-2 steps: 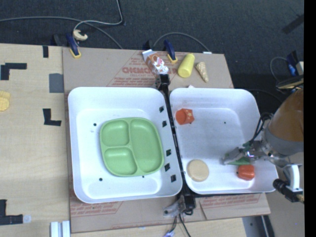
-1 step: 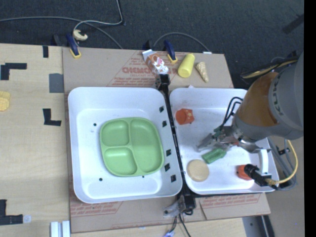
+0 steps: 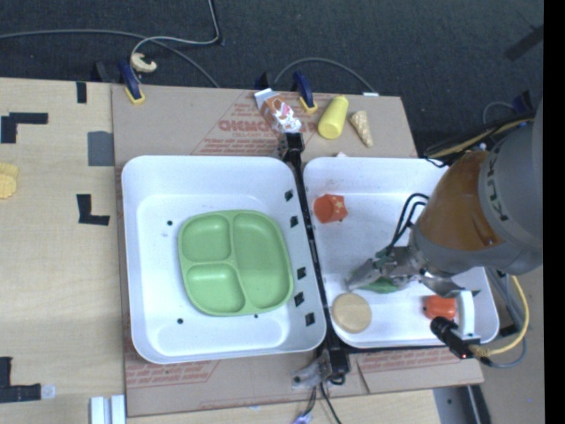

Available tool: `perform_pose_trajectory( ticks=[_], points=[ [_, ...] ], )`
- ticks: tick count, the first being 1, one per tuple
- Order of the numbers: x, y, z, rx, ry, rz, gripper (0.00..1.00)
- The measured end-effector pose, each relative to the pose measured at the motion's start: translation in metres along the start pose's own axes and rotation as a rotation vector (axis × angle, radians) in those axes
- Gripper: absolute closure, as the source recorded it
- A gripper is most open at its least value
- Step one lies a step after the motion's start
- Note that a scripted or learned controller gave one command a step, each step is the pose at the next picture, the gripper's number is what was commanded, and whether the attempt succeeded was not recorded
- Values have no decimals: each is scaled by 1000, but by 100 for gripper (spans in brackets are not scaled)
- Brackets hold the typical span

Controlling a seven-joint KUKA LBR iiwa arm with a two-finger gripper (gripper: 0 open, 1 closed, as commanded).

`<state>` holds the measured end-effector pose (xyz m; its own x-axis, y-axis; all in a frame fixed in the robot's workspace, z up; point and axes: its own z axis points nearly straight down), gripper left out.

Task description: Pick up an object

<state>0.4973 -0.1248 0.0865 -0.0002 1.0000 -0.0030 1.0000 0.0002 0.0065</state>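
1. 2 white bins were seen side by side on the bench, and the right bin [image 3: 388, 170] is taken as the landmark for everything below.
2. The arm [image 3: 481, 210] was reached in over the right bin's right side, with its orange band above the wrist.
3. The gripper [image 3: 375, 274] was lowered into the right bin's near half, pointing toward the divider.
4. The state of the gripper cannot be told from the view.
5. A green object [image 3: 383, 283] was seen right at the gripper's tip, inside the right bin; a hold on it could not be confirmed.
6. A tan disc [image 3: 351, 313] was lying in the right bin's near-left corner, just beside the gripper.
7. A red cup [image 3: 330, 208] was standing in the right bin's far-left part, well apart from the gripper.
8. An orange item [image 3: 439, 306] was lying in the right bin's near-right part, under the arm.
9. A green tray [image 3: 235, 261] with 3 compartments was lying in the left bin [image 3: 150, 184], left of the right bin.
10. A yellow bottle [image 3: 333, 117] was lying on the cardboard beyond the right bin's far edge.
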Motion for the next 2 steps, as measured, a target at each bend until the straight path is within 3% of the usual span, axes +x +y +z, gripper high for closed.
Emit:
perform_pose_trajectory(
  ticks=[1,2],
  points=[
    [0,0,-9,1,1,0,100],
    [73,2,-98,7,4,-2,100]
  ],
)
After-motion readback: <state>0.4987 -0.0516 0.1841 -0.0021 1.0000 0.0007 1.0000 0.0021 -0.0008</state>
